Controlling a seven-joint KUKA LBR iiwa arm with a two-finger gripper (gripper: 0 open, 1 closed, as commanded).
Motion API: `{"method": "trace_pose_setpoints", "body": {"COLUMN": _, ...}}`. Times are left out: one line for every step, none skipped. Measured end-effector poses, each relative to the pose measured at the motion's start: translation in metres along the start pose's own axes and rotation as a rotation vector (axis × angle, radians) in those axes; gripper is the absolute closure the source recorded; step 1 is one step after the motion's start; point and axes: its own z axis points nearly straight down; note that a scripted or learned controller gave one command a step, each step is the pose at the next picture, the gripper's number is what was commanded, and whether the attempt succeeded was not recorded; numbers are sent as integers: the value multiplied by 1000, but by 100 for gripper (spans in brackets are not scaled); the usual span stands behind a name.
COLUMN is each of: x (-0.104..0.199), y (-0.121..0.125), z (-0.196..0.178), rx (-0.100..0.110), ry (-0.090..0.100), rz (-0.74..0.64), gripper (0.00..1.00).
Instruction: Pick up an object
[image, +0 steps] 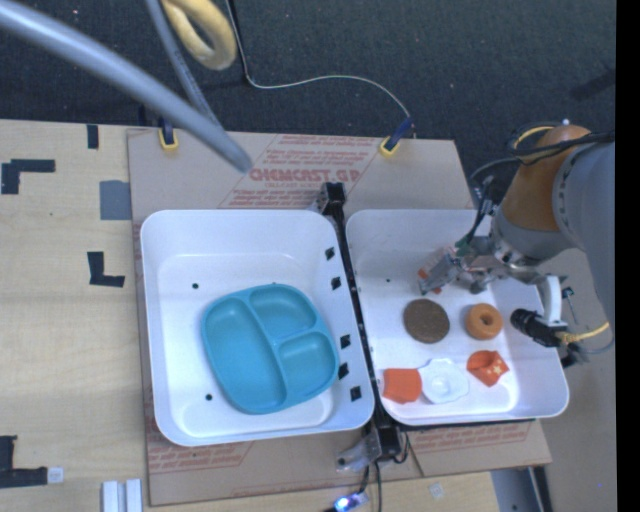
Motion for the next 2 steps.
{"method": "trace_pose_setpoints", "body": {"x": 0, "y": 1, "z": -11, "rx": -4, "ry": -3, "rz": 0, "gripper": 100}}
{"method": "trace_pose_setpoints", "body": {"x": 6, "y": 2, "z": -73, "rx": -3, "ry": 1, "rz": 0, "gripper": 100}}
